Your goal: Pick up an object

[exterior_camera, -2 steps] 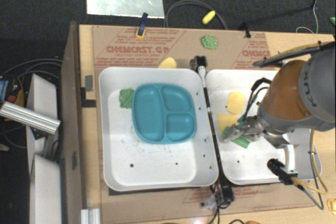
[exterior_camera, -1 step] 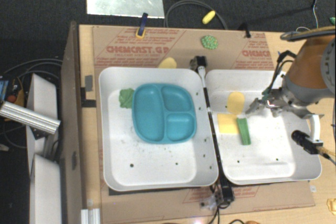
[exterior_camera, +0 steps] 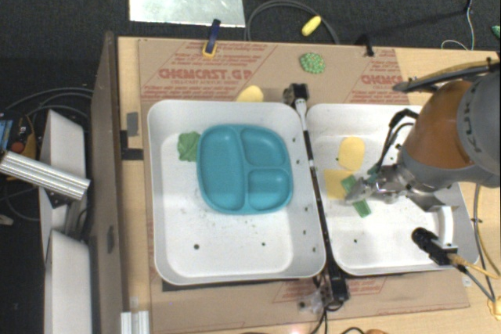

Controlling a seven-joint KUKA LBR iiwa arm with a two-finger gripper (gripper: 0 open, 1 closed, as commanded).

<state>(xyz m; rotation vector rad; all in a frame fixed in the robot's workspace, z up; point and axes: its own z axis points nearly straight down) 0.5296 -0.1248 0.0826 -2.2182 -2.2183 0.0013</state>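
In the right bin (exterior_camera: 391,258) lie a yellow oval piece (exterior_camera: 351,152), a flatter yellow piece (exterior_camera: 335,184) and a small green block (exterior_camera: 362,207). My gripper (exterior_camera: 358,189) reaches in from the right and hangs low at the right edge of the flatter yellow piece, just above the green block. It covers part of both. I cannot see any object held in it.
The left bin (exterior_camera: 235,262) holds a teal divided plate (exterior_camera: 244,168) with a green leafy piece (exterior_camera: 188,145) at its left edge. Behind the bins, on the cardboard, lie a yellow item (exterior_camera: 250,95) and a green round item (exterior_camera: 312,62). The arm's grey and orange body (exterior_camera: 450,138) overhangs the right bin's right side.
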